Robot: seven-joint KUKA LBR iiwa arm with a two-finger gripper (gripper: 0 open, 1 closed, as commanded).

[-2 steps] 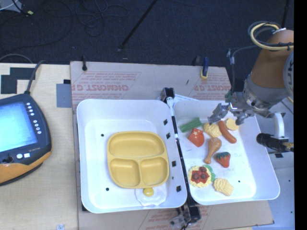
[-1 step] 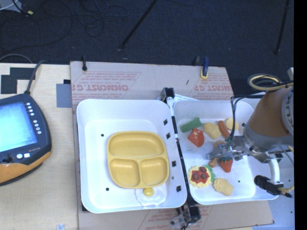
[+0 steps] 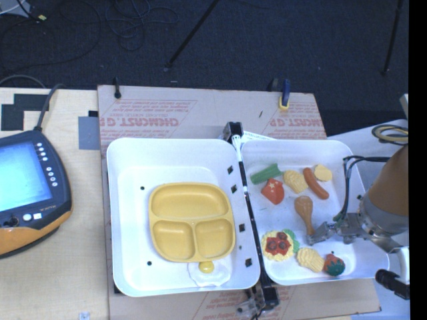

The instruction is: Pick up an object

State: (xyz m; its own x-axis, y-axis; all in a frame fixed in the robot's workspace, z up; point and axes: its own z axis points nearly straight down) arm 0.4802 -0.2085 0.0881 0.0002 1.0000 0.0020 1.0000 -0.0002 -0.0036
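Two white bins sit side by side. The left bin (image 3: pixel 127 179) holds a yellow divided tray (image 3: pixel 192 220), with a fried egg (image 3: pixel 208 269) at its six o'clock. In the right bin (image 3: pixel 337 153), the gripper (image 3: pixel 319 235) hovers at the drumstick's (image 3: pixel 305 212) five o'clock.

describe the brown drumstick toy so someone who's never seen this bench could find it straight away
Look in the right-hand shallow white bin, the one full of toy food, not the bin with the yellow divided plate. Near its middle lies the brown plastic chicken drumstick, below the red-brown sausage and right of the red pepper piece. It alone has a rounded top narrowing to a thin bone handle.
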